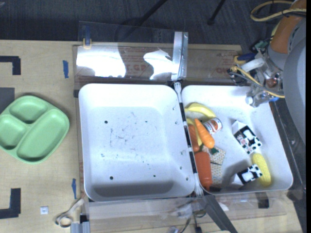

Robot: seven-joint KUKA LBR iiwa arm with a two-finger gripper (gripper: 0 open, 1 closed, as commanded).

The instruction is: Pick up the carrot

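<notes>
1. My pincer hangs over the back right corner of the right white bin; I cannot tell how it is set.
2. The small orange carrot lies at that bin's left side, just below a yellow banana.
3. A long red-orange sausage-like piece lies beside the carrot.
4. A green divided plate sits on the bench's left.
</notes>
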